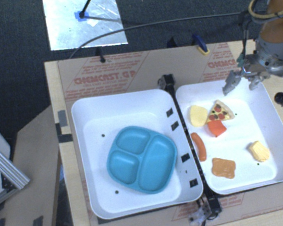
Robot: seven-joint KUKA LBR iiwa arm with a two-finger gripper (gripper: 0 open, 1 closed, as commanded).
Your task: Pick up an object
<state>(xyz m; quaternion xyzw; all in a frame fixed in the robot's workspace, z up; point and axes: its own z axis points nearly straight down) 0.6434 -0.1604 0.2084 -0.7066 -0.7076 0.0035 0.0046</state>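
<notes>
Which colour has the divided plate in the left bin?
Light blue; the divided plate shows plainly in the camera view.

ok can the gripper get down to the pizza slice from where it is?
Probably yes. The gripper hangs open over the far edge of the right bin, and the pizza slice lies just below it in the view with open space above. The red block touching it could crowd one finger.
</notes>
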